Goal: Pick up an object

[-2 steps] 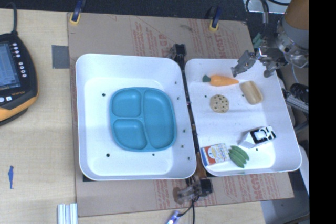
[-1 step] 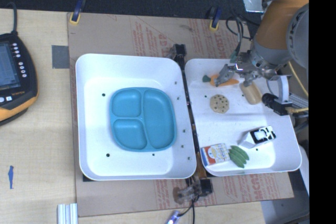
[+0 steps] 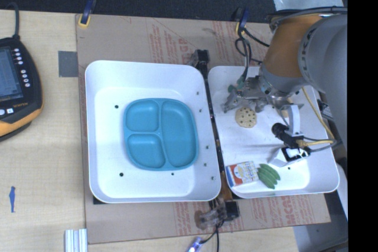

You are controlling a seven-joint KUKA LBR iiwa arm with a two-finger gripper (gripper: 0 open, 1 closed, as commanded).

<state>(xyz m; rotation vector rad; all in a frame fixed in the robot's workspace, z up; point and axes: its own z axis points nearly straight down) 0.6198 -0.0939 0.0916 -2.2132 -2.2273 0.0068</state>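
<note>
Pincer (image 3: 244, 107) hangs apart just over a cookie (image 3: 245, 118) by the far rim of the right bin (image 3: 314, 175); packet (image 3: 240, 173) and green pod (image 3: 269, 175) hug its near rim, bare floor between

1. Two white bins sit side by side on a cardboard sheet (image 3: 147, 38); the left bin (image 3: 94, 127) holds a blue divided plate (image 3: 160, 133) lying flat near its middle.
2. The right bin (image 3: 248, 147) holds a round speckled cookie (image 3: 245, 117) in its upper half.
3. A small red-and-white carton (image 3: 241, 173) lies by the near wall, with a green pod-like item (image 3: 269, 175) touching its right side.
4. The grey arm (image 3: 301, 50) reaches in from the right, and its gripper (image 3: 243, 102) hangs just above the cookie.
5. An orange-edged control pendant (image 3: 15, 88) rests at the bench's left edge.
</note>
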